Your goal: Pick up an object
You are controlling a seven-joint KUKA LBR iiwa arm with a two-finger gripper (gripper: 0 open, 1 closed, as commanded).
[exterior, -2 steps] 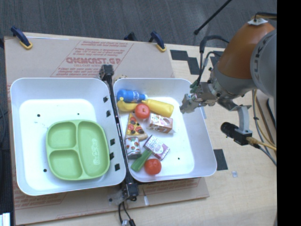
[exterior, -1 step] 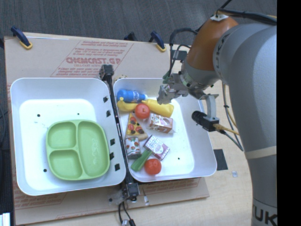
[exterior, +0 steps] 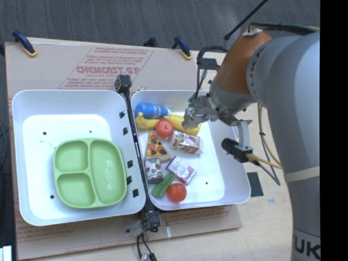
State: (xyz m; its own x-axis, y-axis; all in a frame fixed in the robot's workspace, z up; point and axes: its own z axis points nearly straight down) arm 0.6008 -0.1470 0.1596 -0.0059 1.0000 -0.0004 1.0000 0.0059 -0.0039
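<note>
In the right bin (exterior: 234, 170), near its far edge, the gripper (exterior: 191, 121) sits low over the yellow banana (exterior: 145, 122)'s right end; whether it is wide, narrow or holding anything cannot be told from this slant. Pickable objects crowd the bin's left half: blue bottle (exterior: 150, 111), red tomato (exterior: 164, 128), small carton (exterior: 186, 142), pizza slice (exterior: 155, 144), green cucumber (exterior: 162, 186), second tomato (exterior: 176, 192). Risk, as a judgement: items touch or overlap, so a closing grip may nudge the tomato or carton, pinch two things, or slip off the curved banana. The left bin (exterior: 30, 140) holds a green divided tray (exterior: 89, 173). Both bins rest on a cardboard sheet (exterior: 109, 67) clipped to the bench; dark carpet (exterior: 109, 10) beyond.
</note>
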